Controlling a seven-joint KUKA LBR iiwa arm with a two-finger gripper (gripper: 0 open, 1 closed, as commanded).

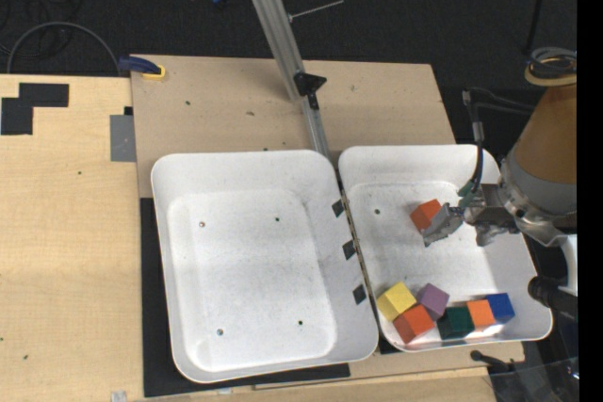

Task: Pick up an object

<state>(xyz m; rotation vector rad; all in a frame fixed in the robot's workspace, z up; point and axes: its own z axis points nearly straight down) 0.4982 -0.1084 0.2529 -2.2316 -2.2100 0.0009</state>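
Evidently reaching over the right bin's [452, 157] right edge, the hand [450, 219] sits low against an orange block [426, 214] near the bin's middle, apart from the blocks [443, 311] crowding its near edge, though whether it grips I cannot tell.

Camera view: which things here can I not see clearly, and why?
- Gripper: dark and blurred beside the orange block; contact cannot be judged.
- Arm: cut off by the right edge.
- Green block: partly covered by neighbouring blocks.
- Aluminium rail: its top end fades into the dark background.
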